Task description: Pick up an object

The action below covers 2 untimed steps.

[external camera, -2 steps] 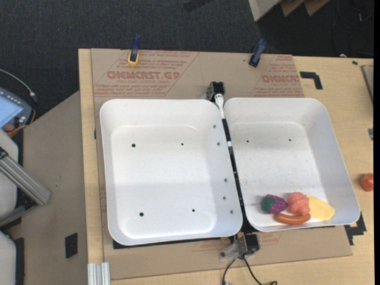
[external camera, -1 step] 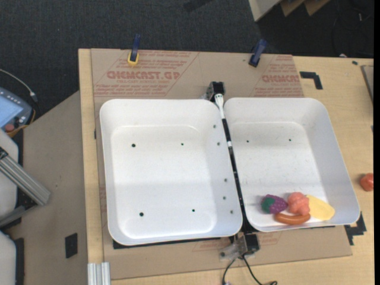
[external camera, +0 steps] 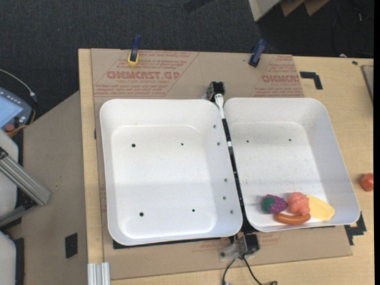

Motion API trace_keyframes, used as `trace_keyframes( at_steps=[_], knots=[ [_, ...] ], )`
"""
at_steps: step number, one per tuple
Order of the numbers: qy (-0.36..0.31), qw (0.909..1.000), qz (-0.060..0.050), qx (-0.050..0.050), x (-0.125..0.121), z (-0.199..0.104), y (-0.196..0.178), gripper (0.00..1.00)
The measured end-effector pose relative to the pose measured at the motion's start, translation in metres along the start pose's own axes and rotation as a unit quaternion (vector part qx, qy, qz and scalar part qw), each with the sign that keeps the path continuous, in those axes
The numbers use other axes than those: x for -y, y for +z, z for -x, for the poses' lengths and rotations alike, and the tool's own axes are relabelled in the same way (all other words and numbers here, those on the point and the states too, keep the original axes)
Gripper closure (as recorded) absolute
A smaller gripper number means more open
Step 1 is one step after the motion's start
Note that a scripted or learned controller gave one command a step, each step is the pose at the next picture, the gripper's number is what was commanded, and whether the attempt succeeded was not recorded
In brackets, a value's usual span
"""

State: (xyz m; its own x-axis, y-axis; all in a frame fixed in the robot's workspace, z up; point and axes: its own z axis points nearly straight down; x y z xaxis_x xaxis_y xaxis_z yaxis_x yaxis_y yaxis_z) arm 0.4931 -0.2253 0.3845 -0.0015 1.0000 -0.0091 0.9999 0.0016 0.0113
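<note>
Two white bins (external camera: 105, 159) on a brown board (external camera: 196, 70), dark carpet (external camera: 89, 10) behind; tool's state cannot be told.

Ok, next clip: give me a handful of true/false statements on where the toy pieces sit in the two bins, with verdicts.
1. The purple toy lies in the right bin. True.
2. The toys are gathered in the right bin's far corner. False: they cluster at its near edge, toward the viewer.
3. The orange sausage-shaped toy lies nearer the viewer than the purple toy. True.
4. The yellow piece sits in the left bin. False: it is in the right bin, to the right of the pink-orange toy.
5. A small orange object sits on the bench outside the right bin. True.
6. A yellow clamp holds the near edge of the board. False: it is at the far edge.
</note>
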Motion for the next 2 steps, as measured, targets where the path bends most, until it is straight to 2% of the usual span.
trace_keyframes(
  at_steps=[2],
  knots=[
    [-0.001,1.0,0.004,0.003,-0.002,0.001,-0.021,1.0]
  ],
)
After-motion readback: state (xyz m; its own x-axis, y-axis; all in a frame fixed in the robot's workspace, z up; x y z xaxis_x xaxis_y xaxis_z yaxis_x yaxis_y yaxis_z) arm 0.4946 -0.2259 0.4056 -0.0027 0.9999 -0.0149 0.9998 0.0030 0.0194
